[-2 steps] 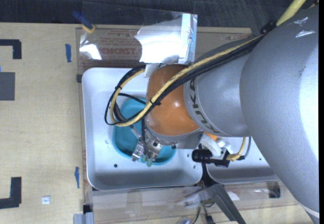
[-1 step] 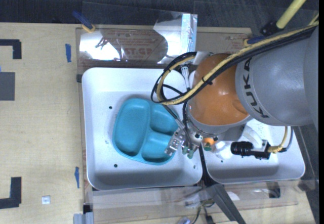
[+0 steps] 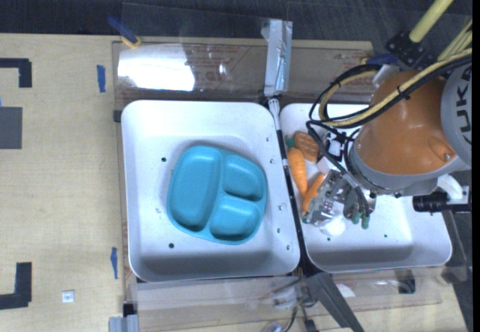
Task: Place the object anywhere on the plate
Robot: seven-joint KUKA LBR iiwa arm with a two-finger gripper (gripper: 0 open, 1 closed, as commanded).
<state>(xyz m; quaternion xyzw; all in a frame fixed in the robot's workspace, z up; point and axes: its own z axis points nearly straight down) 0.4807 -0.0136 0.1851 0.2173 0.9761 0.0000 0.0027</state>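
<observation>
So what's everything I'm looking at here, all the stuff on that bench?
Plate: one, blue, three compartments, lying in the left bin.
Carrots: two or so, orange, at the left edge of the right bin.
Brownish item: one, just above the carrots; too unclear to name.
Left bin: one, white, shallow.
Right bin: one, white, beside the left bin.
Bench: one, pale wood.
Arm: one, grey with an orange band, over the right bin.
Gripper: one, metallic, low beside the carrots.

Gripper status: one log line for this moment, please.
gripper: low in right bin | beside carrots | grasp unclear | plate: left bin
</observation>
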